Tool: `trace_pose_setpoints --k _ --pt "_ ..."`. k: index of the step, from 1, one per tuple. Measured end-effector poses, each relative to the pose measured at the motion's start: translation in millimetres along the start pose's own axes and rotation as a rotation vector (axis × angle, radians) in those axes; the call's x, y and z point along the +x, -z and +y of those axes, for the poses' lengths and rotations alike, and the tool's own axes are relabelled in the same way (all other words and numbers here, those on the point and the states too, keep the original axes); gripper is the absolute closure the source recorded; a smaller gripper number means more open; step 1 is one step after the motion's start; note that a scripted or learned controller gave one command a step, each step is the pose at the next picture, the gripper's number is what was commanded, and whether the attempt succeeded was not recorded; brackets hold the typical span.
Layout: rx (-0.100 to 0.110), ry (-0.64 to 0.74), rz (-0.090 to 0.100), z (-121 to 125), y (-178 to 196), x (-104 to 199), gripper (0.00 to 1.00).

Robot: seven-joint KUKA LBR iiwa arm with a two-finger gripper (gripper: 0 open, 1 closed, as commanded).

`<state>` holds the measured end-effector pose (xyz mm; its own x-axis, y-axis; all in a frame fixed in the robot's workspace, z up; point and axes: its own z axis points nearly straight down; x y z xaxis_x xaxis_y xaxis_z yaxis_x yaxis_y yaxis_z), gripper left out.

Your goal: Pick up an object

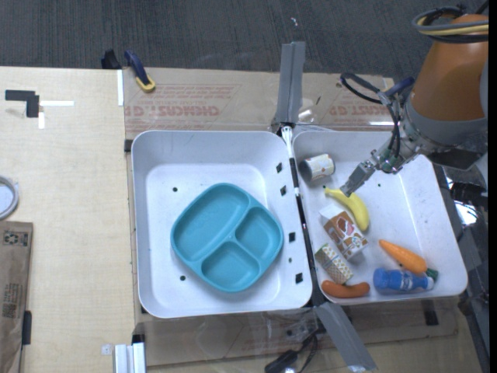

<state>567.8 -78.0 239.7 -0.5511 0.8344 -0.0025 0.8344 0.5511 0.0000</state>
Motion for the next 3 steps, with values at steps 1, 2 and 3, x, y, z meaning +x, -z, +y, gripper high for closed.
trace_pose_setpoints --k 1,2,3 --pt "-0.013 0.037 -0.008 -33 -126 -18 0.00" --pt "-0.017 0.036 -0.009 -31 -115 -18 1.00" --pt "-0.015 0.036 -0.008 -32 -116 -18 0.00"
